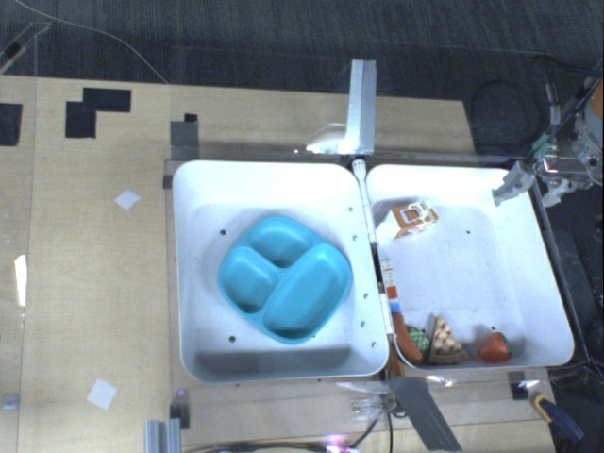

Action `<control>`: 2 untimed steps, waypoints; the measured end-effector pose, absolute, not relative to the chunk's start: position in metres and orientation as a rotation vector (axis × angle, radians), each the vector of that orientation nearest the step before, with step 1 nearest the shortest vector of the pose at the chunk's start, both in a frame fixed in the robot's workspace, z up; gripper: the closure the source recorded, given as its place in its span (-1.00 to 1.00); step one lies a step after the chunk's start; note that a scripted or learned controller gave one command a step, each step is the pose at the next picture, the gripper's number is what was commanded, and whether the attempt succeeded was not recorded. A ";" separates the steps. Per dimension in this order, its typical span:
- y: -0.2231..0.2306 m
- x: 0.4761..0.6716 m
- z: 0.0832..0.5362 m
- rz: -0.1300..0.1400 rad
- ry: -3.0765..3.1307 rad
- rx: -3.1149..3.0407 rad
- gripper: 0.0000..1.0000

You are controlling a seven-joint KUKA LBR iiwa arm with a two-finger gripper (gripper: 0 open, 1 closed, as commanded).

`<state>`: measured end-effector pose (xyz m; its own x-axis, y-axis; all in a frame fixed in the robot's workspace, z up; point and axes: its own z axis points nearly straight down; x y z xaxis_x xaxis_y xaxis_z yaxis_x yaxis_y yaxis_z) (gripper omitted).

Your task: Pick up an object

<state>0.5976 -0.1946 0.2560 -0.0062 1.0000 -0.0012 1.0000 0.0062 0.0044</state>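
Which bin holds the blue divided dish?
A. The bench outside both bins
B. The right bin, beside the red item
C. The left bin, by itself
C: the blue divided dish lies in the middle of the left bin, while the small items, including the red one, sit in the right bin.

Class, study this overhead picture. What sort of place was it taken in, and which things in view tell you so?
Probably a robotics lab bench set up for grasping trials. Two white bins sit side by side on a wooden bench, a blue divided plate in the left one and small toy foods in the right, with the robot's gripper at the right bin's far corner.
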 end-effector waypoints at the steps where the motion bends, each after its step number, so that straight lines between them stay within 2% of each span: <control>1: -0.156 0.574 0.254 0.004 2.365 2.061 -1.00; 2: -0.108 0.489 0.144 0.002 2.274 2.167 -1.00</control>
<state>0.4888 -0.1075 0.1440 -0.0482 0.9988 0.0002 0.9988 0.0482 0.0014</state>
